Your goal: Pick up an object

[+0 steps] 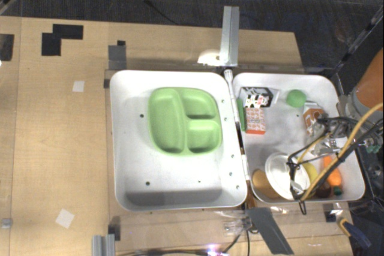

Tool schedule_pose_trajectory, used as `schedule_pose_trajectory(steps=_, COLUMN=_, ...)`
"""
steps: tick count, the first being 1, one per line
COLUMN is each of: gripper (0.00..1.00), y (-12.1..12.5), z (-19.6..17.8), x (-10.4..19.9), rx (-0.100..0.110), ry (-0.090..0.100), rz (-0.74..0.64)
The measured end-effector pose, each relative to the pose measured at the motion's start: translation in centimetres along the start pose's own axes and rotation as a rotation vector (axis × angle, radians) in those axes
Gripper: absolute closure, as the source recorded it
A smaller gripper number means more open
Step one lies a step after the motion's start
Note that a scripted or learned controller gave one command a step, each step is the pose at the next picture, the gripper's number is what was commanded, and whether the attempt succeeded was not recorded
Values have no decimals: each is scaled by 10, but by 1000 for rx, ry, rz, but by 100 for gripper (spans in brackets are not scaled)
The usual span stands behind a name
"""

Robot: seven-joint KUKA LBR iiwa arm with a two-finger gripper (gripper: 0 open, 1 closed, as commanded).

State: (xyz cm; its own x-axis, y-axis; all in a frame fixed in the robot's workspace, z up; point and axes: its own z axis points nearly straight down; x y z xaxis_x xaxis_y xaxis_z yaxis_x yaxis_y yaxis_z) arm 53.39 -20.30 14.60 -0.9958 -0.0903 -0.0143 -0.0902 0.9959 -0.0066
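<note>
The right bin (282, 78) holds several small objects. A patterned card box (256, 112) lies at its left, with a green ball (295, 98) at the back. A white bowl (282, 174) sits in the front beside a brown round piece (261, 180). A yellow banana-like item (312, 174) and an orange piece (333, 177) lie at the front right. My gripper (327, 139) hangs low over the right side of this bin, wrapped in black and yellow cables, above the yellow and orange pieces. A brown patterned item (310, 119) lies just behind it.
The left bin (129, 147) bears a green divided tray (183, 120). A metal post (230, 36) stands behind the bins' shared wall. The arm's grey body with its orange band (369, 78) comes in along the right edge.
</note>
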Motion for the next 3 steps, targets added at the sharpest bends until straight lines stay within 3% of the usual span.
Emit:
schedule_pose_trajectory(steps=1, gripper=0, y=2, z=0, x=-1, rx=-2, ry=-2, rz=-3)
schedule_pose_trajectory(steps=2, gripper=0, y=-3, z=54, x=-31, rx=-1, ry=-11, rz=-273)
schedule_pose_trajectory(steps=3, gripper=0, y=55, z=53, x=-31, rx=3, ry=-15, rz=-444)
